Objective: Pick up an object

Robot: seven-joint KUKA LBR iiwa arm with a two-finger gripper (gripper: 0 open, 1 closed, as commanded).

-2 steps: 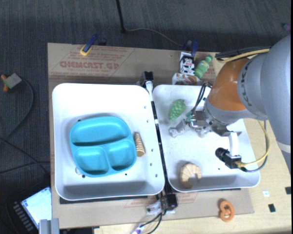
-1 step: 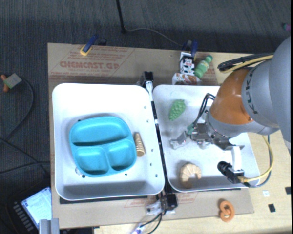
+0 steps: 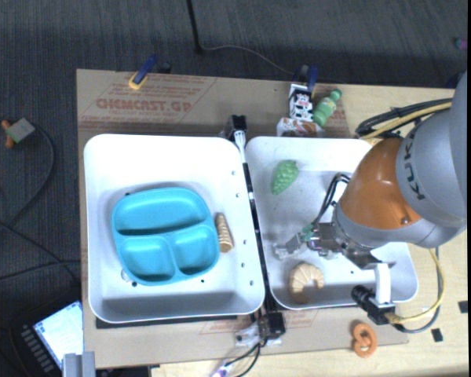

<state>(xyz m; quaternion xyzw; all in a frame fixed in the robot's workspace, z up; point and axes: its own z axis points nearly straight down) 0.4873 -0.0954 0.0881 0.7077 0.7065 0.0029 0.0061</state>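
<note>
1. The gripper (image 3: pixel 292 246) hangs low in the right bin (image 3: pixel 330 151); whether it is grasping anything cannot be told.
2. A croissant (image 3: pixel 304 278) lies just beside it, toward the bin's near wall.
3. A green leafy toy (image 3: pixel 284 176) lies farther back (well apart).
4. The left bin (image 3: pixel 102 210) holds a blue tray (image 3: pixel 163 235) with 3 compartments, a small cone (image 3: pixel 223 232) touching its right edge.

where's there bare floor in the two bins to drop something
Right bin: bare floor between the green object and the gripper. It is crowded lower down around the croissant. Left bin: the blue tray takes the middle, leaving bare strips along the walls.
</note>
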